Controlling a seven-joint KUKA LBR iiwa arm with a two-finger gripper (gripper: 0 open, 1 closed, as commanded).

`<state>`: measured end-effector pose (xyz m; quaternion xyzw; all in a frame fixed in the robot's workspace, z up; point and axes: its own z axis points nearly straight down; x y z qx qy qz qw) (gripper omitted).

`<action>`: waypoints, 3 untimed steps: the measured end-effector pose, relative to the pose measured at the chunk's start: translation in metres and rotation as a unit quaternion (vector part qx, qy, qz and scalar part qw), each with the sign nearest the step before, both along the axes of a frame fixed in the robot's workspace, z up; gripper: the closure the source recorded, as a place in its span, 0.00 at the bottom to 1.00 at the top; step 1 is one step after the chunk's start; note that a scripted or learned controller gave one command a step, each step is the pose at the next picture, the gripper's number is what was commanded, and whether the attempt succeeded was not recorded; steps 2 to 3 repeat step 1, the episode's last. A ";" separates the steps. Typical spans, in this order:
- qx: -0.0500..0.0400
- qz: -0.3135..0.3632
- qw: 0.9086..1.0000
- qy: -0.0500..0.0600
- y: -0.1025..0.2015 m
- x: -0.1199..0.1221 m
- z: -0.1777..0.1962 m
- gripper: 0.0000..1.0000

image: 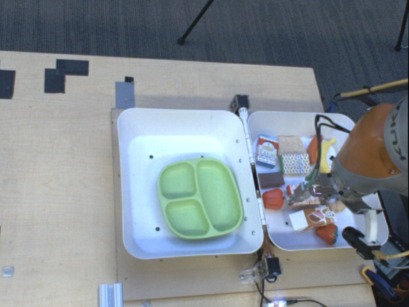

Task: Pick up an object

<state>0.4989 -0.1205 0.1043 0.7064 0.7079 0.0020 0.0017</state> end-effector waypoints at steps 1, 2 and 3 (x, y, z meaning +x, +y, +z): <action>0.000 0.001 1.000 0.001 0.058 -0.011 0.080 1.00; 0.000 0.001 1.000 0.001 0.058 -0.011 0.080 1.00; 0.000 0.001 1.000 0.001 0.058 -0.011 0.080 1.00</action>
